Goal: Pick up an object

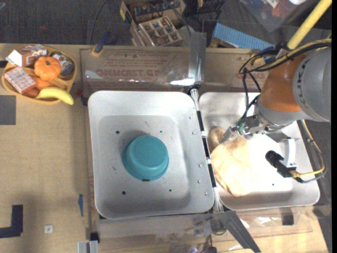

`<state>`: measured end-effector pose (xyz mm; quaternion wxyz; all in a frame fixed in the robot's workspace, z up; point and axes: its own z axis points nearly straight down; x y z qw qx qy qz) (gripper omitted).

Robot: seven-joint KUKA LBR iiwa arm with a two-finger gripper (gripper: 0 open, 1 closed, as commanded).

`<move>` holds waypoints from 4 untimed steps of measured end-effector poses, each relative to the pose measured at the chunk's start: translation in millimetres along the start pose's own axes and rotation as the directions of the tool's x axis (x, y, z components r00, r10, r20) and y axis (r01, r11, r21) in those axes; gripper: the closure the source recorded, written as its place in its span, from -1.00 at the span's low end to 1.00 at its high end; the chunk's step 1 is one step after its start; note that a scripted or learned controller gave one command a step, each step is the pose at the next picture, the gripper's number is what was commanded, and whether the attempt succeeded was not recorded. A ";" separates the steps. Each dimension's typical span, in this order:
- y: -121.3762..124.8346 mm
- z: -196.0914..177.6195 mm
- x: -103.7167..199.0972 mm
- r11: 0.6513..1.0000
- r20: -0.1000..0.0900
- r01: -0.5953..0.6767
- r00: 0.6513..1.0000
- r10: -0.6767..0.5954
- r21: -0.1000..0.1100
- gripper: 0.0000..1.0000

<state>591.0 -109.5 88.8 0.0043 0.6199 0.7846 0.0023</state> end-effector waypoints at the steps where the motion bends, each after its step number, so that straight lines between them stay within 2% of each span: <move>1: 74.0 1.7 -21.2 0.996 -0.001 0.084 0.996 -0.084 0.006 -1.00; 2: 70.6 -55.5 -39.3 0.997 0.000 -0.079 0.997 0.079 0.005 -1.00; 3: 55.6 1.4 -37.2 0.993 -0.002 0.119 0.993 -0.119 0.003 -1.00; 4: 75.0 1.8 -14.6 1.000 0.000 0.007 1.000 -0.007 0.002 -1.00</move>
